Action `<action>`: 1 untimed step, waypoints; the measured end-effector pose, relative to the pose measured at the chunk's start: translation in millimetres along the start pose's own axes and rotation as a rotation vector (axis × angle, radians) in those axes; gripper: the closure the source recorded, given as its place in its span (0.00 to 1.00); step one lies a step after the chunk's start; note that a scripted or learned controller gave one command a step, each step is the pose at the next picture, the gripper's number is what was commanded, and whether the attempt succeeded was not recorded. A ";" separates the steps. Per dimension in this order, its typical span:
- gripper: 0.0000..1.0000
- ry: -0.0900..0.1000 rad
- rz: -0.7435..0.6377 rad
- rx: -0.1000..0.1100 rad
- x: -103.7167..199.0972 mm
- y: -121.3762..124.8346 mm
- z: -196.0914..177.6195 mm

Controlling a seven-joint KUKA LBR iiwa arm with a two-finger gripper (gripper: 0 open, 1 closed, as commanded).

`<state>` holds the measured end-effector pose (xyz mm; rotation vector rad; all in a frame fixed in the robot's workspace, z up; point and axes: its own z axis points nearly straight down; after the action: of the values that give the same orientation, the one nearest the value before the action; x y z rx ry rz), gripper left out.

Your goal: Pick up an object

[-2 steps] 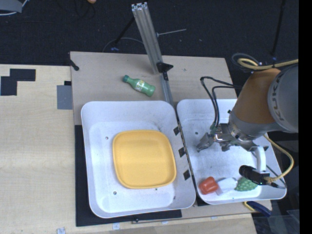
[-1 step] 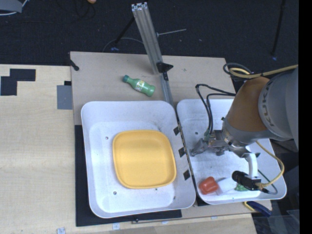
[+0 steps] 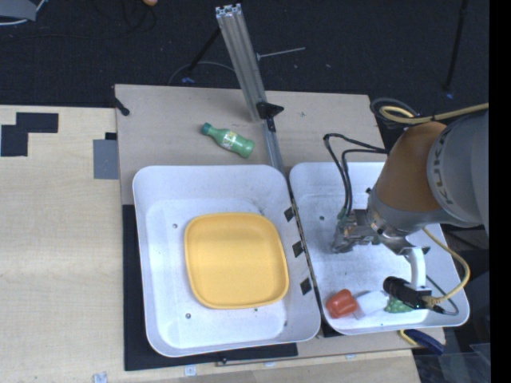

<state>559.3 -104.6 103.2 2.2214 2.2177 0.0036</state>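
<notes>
We are hovering our pincer low in the right bin, whether apart or together we cannot tell, because the red object is lying near that bin's front wall.

No readable text, brand or number anywhere. Green bottle on bench carries pale label (too small and blurred to make out any print).
</notes>
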 end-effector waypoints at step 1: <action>1.00 0.000 -0.002 0.000 8.1 6.9 -50.3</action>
<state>566.0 -96.5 153.5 2.2191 2.2197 0.0041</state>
